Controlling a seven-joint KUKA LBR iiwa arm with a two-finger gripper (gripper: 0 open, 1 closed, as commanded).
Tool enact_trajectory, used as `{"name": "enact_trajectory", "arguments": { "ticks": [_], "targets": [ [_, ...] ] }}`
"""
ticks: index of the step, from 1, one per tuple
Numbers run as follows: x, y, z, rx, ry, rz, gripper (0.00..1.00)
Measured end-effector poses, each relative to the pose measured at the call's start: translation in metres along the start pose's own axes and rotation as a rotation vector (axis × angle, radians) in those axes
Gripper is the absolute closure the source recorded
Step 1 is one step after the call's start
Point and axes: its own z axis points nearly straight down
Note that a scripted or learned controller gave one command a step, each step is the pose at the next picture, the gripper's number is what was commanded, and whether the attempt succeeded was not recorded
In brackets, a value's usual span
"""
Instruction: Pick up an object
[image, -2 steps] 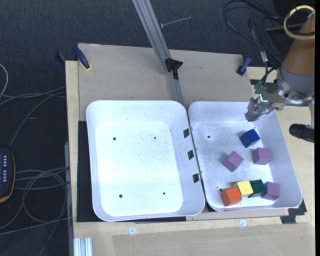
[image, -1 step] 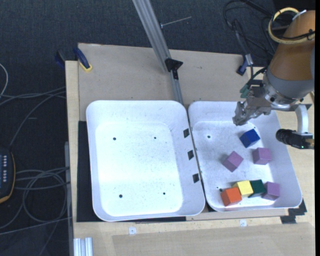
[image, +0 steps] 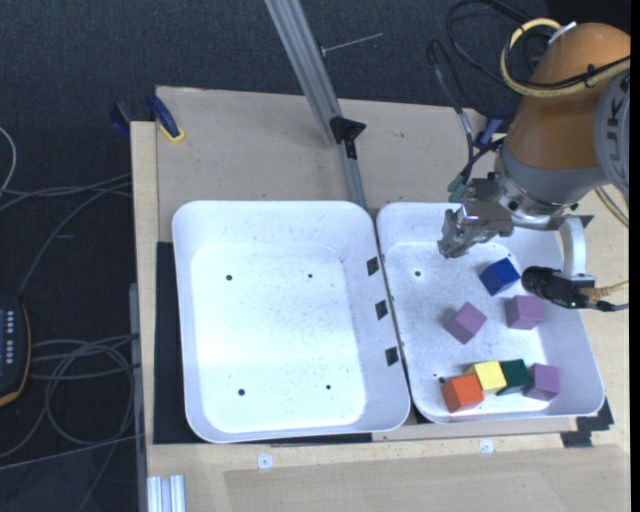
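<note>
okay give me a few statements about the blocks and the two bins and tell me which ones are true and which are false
1. All the blocks lie in the right bin. True.
2. The blue block sits between the end effector's fingers. False: it lies on the bin floor beside the end effector.
3. The orange block touches the yellow block. True.
4. There are two purple blocks. False: three, at and.
5. The green block stands alone mid-bin. False: it sits in the front row between yellow and purple.
</note>
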Motion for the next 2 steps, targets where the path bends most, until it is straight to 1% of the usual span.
{"name": "enact_trajectory", "arguments": {
  "ticks": [1,2],
  "targets": [
    [0.043,-0.013,0.009,0.002,-0.001,0.001,1.00],
    [0.094,-0.020,0.009,0.001,0.000,0.000,1.00]
  ]
}}
